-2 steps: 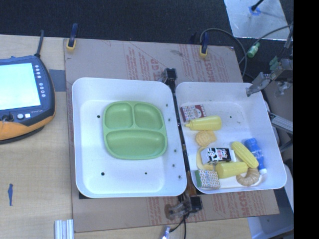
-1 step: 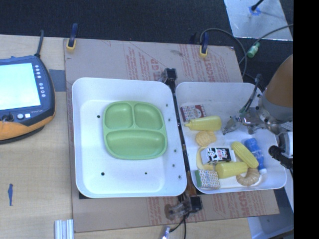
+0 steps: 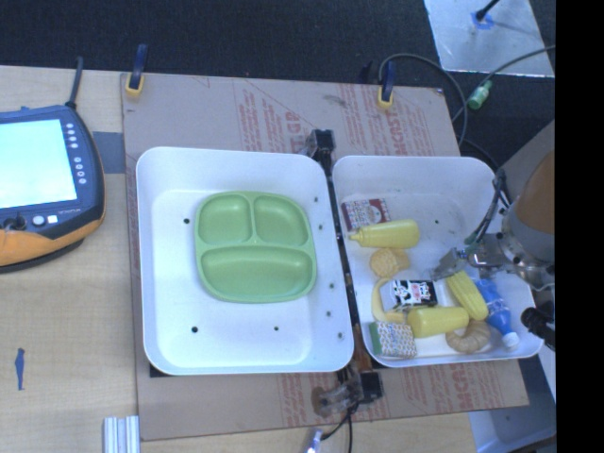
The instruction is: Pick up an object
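Note:
My gripper (image 3: pixel 464 258) hangs low over the right side of the right bin (image 3: pixel 425 173), reaching in from the right edge with the orange band (image 3: pixel 536 196) above it. It sits just above a yellow corn cob (image 3: pixel 466 293) and a blue-and-white bottle (image 3: pixel 496 313). Several other items lie in this bin: a yellow mustard bottle (image 3: pixel 385 234), a red-brown packet (image 3: pixel 364 212), a round cookie (image 3: pixel 390 262), a black-and-white milk carton (image 3: pixel 412 293), a yellow block (image 3: pixel 437 322) and a waffle-like square (image 3: pixel 395 340). Nothing is visibly held.
The left bin (image 3: pixel 170 253) holds a green divided plate (image 3: pixel 254 246). A tablet pendant (image 3: pixel 42 182) lies on the bench at far left. Cables (image 3: pixel 444 83) run behind the right bin, and a black clamp (image 3: pixel 323 142) sits between the bins at the back.

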`<action>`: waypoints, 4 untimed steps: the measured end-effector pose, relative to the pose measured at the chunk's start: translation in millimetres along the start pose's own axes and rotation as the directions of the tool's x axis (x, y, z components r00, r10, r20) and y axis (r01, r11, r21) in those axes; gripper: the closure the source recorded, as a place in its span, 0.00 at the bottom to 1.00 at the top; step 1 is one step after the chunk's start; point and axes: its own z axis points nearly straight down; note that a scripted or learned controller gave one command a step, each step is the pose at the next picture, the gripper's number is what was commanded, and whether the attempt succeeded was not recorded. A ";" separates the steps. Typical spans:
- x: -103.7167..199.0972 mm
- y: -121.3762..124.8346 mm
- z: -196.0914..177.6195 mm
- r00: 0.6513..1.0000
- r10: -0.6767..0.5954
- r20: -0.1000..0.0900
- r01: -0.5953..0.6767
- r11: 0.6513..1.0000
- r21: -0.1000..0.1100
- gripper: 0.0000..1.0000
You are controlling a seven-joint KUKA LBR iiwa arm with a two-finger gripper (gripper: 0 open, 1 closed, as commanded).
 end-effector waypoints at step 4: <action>173.6 33.8 -100.9 1.000 0.001 -0.002 -0.001 1.000 -0.003 1.00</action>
